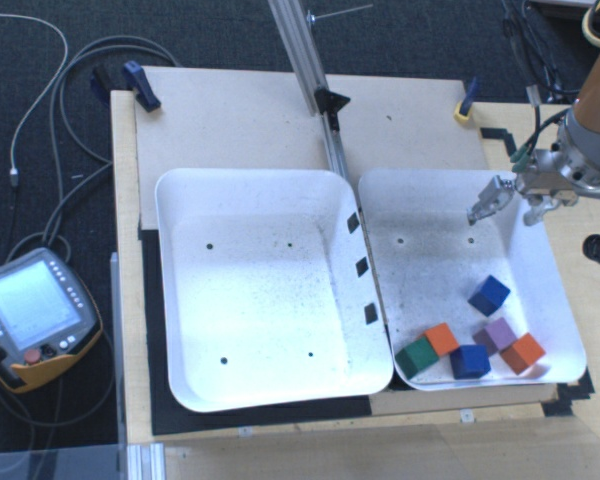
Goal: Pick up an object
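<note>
Several small cubes lie in the near part of the right bin [420, 258]. A blue cube [490, 294] sits alone, a little farther back. Along the front wall are a green cube [416, 356], an orange cube [441, 339], a second blue cube [469, 361], a purple cube [499, 334] and another orange cube [523, 353]. My gripper [507, 208] hangs over the far right part of this bin, well above and behind the cubes. Its fingers [483, 204] are spread open with nothing between them.
The left bin [250, 288] lies beside the right one, with black tabs along the shared wall. A slanted metal rail [300, 43] crosses the bench at the back. Cables and a teach pendant [35, 313] lie off the bench to the left.
</note>
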You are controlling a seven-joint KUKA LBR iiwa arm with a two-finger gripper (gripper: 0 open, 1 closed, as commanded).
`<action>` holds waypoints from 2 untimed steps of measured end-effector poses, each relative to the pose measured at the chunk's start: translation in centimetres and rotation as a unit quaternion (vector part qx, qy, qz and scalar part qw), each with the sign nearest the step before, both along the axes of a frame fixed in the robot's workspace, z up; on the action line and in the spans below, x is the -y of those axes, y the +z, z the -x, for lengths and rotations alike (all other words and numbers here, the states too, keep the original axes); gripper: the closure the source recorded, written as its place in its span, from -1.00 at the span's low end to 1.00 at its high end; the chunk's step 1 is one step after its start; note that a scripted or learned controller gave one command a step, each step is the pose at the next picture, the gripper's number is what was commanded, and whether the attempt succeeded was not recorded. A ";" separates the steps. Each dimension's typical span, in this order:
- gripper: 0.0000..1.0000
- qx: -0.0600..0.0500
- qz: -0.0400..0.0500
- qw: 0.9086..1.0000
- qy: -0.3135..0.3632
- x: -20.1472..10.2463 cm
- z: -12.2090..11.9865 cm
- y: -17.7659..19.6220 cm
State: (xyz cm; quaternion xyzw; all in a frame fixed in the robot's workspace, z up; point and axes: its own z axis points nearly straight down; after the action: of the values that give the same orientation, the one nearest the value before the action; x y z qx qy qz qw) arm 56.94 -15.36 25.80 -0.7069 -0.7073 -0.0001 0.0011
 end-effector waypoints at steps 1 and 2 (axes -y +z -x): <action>-1.00 -0.001 -0.001 1.000 0.001 -2.9 3.6 0.5; -1.00 -0.003 0.000 1.000 -0.003 2.2 5.8 -5.1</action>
State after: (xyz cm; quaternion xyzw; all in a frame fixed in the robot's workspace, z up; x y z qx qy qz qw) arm 51.14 -17.52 20.73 -0.7090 -0.7052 0.0022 0.0029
